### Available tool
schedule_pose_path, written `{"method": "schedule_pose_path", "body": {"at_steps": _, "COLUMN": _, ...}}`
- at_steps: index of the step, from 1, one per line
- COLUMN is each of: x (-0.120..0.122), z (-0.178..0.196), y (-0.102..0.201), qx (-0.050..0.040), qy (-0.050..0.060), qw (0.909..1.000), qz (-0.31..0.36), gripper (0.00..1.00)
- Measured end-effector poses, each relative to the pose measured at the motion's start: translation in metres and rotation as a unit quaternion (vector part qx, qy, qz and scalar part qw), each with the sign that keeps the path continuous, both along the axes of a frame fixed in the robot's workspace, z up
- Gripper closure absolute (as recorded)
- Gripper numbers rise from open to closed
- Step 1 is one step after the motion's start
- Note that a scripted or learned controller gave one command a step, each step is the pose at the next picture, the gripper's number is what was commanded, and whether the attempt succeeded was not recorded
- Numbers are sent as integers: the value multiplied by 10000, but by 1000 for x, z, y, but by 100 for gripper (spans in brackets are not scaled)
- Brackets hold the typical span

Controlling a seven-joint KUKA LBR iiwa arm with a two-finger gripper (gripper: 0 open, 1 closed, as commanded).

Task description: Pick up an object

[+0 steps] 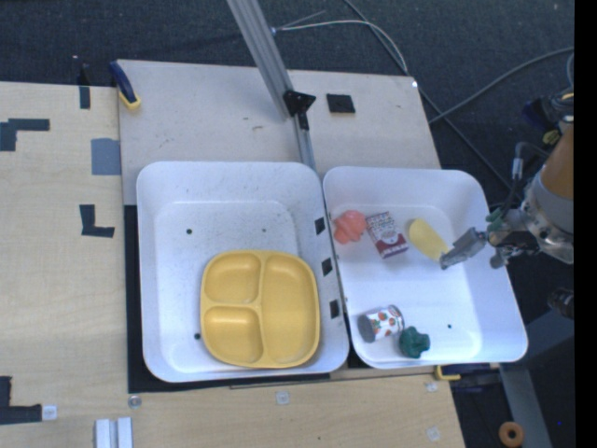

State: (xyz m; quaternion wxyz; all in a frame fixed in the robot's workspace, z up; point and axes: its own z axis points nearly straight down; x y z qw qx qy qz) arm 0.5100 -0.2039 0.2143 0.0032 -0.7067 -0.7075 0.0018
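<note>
The right bin (466,189) holds several small objects. A salmon-pink lump (350,227), a red and white carton (386,234) and a yellow block (426,238) lie in a row near its far side. A white and red can (381,323) lies on its side near the front, with a green toy (415,343) next to it. My gripper (471,258) hangs over the bin's right side, just right of the yellow block and above it. Its two fingers (462,248) stand apart, open, with nothing between them.
The left bin (159,250) holds a yellow divided plate (260,308) at its front. A slanted metal pole (266,45) rises behind the bins. Cables run over the dark floor at the back and right.
</note>
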Motion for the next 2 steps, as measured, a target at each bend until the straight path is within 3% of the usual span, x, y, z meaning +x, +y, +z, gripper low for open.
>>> {"method": "schedule_pose_path", "body": {"at_steps": 2, "x": -3, "z": -90, "y": 1, "qx": -3, "qy": -4, "qw": 10000, "qz": -4, "gripper": 0}}
